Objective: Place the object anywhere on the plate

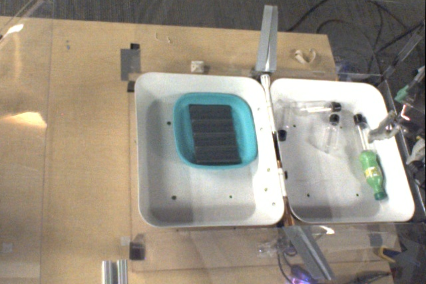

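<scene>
2 bins sat apart: plate (215,129) left, green bottle (372,173) right. Gripper (393,126) hovered nearby; its opening couldn't be told. The rounded bottle risked rolling from a poor grasp.

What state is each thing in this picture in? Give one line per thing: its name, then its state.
Plate: teal, lying flat in the left bin, a dark ridged insert on it.
Green bottle: lying on its side in the right bin, not on the plate.
Clear tubes: black-capped, lying flat in the right bin.
Left bin: holds the plate.
Right bin: holds the bottle and tubes.
</scene>
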Action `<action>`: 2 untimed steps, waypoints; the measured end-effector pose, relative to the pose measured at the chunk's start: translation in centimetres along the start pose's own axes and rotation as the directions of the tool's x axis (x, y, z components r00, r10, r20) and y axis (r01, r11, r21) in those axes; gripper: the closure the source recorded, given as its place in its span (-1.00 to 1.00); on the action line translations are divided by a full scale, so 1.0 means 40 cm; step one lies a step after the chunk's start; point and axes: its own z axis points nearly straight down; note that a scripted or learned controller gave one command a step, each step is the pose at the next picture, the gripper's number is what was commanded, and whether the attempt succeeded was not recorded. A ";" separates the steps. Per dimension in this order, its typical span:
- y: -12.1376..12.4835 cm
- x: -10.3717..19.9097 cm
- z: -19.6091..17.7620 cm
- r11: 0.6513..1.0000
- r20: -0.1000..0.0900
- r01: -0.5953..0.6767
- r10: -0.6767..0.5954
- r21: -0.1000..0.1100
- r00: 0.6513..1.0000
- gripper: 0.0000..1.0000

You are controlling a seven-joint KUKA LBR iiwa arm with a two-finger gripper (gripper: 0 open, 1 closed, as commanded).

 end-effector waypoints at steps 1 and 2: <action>0.000 0.000 0.000 1.000 0.000 0.000 0.000 0.000 1.000 -1.00; 0.015 0.019 -0.318 0.940 -0.001 -0.341 0.341 -0.002 0.940 -1.00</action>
